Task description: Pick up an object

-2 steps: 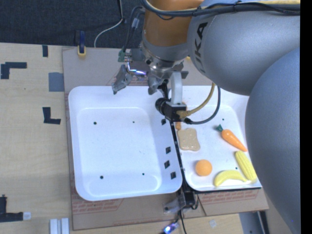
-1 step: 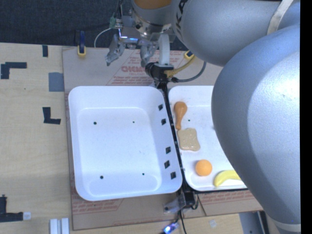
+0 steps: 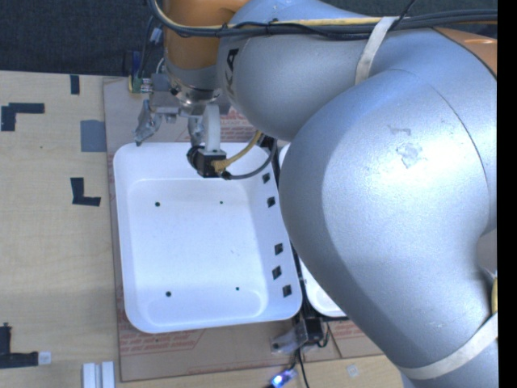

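Observation:
My gripper (image 3: 146, 128) hangs over the far left corner of the left white bin (image 3: 194, 249), just above its back rim. It sits below the orange band (image 3: 202, 14) of the wrist. Its grey tip is small and partly in shadow. The bin's white floor carries a few small dark dots (image 3: 157, 204), and black square marks (image 3: 278, 251) run along its right wall. I see nothing between the fingers.
The arm's large grey body (image 3: 396, 184) covers the right side and hides most of the right bin, of which a white sliver (image 3: 321, 300) shows. To the left lies the wooden bench (image 3: 48, 217) with black tape marks (image 3: 81, 192).

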{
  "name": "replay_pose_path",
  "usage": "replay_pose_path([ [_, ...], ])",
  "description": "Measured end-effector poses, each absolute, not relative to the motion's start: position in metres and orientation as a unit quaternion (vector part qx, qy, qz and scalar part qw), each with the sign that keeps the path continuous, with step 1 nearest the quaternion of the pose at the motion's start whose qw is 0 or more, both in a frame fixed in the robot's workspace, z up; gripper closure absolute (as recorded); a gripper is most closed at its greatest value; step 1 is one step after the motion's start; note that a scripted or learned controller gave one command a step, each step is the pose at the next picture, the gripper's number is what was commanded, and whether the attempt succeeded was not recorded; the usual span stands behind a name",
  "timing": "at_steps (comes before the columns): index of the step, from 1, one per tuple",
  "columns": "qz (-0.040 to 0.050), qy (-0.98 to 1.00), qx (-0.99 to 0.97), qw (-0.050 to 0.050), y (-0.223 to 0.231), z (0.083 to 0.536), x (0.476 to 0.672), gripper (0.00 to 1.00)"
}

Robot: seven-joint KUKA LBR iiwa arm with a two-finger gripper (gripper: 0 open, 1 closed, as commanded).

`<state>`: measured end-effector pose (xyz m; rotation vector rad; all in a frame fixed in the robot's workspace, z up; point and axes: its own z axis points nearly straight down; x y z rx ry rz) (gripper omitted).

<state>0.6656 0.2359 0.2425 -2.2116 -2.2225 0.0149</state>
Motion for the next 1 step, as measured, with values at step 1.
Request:
replay_pose_path([
  [1, 0.0022, -0.709, -0.706, -0.001, 0.2333, 0.2601, 0.6677, 1.00],
])
